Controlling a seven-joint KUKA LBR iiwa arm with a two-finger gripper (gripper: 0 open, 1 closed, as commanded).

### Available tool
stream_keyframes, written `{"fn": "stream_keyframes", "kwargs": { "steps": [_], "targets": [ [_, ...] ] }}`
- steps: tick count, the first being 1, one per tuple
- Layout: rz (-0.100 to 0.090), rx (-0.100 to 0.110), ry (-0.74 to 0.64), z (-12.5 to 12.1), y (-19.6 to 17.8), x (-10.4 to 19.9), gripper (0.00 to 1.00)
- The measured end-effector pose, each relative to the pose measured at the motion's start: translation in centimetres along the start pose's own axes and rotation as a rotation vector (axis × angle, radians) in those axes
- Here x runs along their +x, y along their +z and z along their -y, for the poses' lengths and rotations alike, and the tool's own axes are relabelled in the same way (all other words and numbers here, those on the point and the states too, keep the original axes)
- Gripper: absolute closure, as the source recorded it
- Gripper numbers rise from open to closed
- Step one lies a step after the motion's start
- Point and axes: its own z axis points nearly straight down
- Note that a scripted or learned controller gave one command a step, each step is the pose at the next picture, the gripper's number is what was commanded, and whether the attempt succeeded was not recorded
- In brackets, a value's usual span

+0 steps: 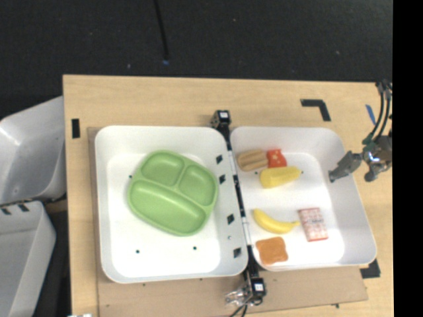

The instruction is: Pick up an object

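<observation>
Two shallow white bins (106, 177) sit side by side on a pale wooden bench (165, 98). At the right bin's right rim, the two-finger gripper (357, 164) hangs spread wide, gripping nothing; a yellow plastic banana (274, 223) lies well apart, left of it.

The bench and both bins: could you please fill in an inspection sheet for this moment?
Surface: wooden bench bearing a left bin and a right bin, side by side.
Job's things: right bin holds a bun, red block, yellow piece, banana, pink card and orange piece, all lying loose.
Clutter: green divided plate in the left bin.
Gripper: gripper at the right bin's right rim, holding nothing.
Cables: wires by the arm; a dark line on the floor.
Surroundings: dark floor; white containers on the left.
</observation>
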Motion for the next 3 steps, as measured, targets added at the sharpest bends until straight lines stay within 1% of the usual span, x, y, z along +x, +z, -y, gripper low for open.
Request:
{"fn": "stream_keyframes", "kwargs": {
  "steps": [1, 2, 3],
  "targets": [
    [0.003, -0.010, -0.003, -0.2, -0.6, 0.0, 0.00],
    [0.002, -0.006, -0.001, -0.1, 4.2, 0.8, 0.00],
    [0.003, -0.006, 0.001, -0.9, 9.8, 0.1, 0.00]
  ]
}}
